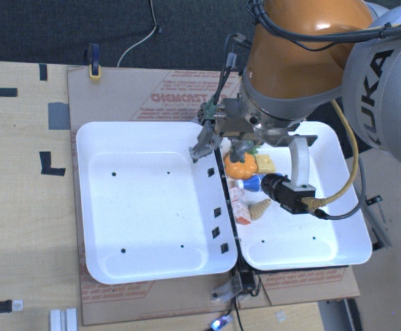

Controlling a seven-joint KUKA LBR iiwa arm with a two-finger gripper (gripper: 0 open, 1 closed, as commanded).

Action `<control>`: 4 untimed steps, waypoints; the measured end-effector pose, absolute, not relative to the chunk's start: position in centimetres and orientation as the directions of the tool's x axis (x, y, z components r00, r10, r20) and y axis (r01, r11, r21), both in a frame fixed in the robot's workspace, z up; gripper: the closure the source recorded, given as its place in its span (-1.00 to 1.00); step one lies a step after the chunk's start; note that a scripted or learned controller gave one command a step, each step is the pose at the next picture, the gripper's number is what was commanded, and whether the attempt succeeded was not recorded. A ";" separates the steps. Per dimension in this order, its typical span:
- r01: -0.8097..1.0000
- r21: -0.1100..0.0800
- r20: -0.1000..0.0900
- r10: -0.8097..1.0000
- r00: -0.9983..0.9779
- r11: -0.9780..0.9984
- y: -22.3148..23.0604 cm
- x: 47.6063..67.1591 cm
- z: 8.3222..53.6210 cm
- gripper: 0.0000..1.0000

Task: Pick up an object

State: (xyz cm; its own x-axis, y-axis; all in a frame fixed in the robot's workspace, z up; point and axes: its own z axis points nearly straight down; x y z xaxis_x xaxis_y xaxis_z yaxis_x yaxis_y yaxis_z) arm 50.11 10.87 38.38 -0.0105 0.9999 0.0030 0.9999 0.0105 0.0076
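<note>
The arm's big orange and grey wrist hangs over the right bin [324, 250]. Below it the gripper [221, 145] sits near the divider between the two bins, above a small heap of objects. In the heap I see an orange round piece [240, 167], a yellow block [263, 163], a blue piece [252, 183], a tan cone [258, 210] and a white tube with red print [239, 203]. One dark finger [203, 145] reaches over the left bin's edge. Nothing shows between the fingers.
The left bin [145, 205] lies beside the right one on a cardboard sheet [159, 95]. A black camera module with a yellow cable [288, 192] hangs off the wrist over the right bin. A clamp [93, 62] sits at the cardboard's far left corner.
</note>
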 end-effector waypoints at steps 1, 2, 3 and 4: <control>1.000 0.008 0.002 1.000 -0.002 0.002 9.2 48.4 46.6 1.00; 1.000 0.008 0.001 1.000 -0.003 0.003 8.5 48.4 53.9 1.00; 1.000 -0.017 -0.004 1.000 0.002 -0.002 6.6 48.2 39.5 1.00; 1.000 -0.006 -0.002 1.000 0.005 -0.005 1.0 48.3 34.3 1.00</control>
